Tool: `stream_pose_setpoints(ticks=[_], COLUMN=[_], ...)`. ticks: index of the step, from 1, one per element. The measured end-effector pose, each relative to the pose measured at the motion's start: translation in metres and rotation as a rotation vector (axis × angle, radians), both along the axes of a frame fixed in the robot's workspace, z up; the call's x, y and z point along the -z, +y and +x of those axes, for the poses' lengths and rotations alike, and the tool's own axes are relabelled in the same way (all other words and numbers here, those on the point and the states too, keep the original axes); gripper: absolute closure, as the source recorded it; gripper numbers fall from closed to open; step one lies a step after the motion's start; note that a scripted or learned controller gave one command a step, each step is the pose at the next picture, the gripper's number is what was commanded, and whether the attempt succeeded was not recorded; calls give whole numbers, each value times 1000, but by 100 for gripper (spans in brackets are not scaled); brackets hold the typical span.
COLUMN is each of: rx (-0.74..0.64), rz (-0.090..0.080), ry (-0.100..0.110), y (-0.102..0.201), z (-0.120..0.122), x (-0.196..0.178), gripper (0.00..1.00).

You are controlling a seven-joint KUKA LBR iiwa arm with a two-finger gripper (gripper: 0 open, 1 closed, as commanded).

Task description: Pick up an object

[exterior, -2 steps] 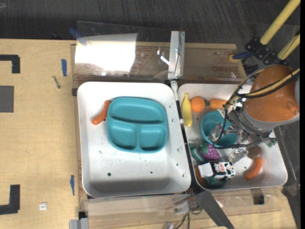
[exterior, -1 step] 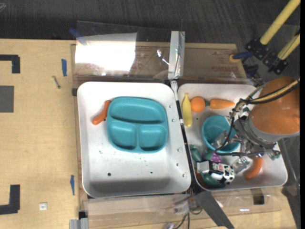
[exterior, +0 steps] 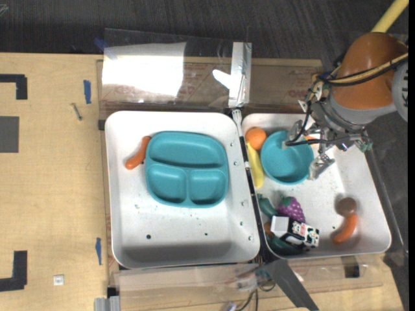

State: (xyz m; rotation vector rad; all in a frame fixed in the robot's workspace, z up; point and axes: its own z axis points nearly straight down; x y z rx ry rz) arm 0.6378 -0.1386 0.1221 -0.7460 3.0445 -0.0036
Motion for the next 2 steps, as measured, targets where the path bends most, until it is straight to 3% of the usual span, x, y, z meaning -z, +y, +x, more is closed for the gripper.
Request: stream_pose_setpoints(ticks=[1, 2], rx=[23, 85], rz=[1, 0], ry=[-11, -11], y=[36, 45], z=[-28, -117], x=[23, 31], gripper=[0, 0])
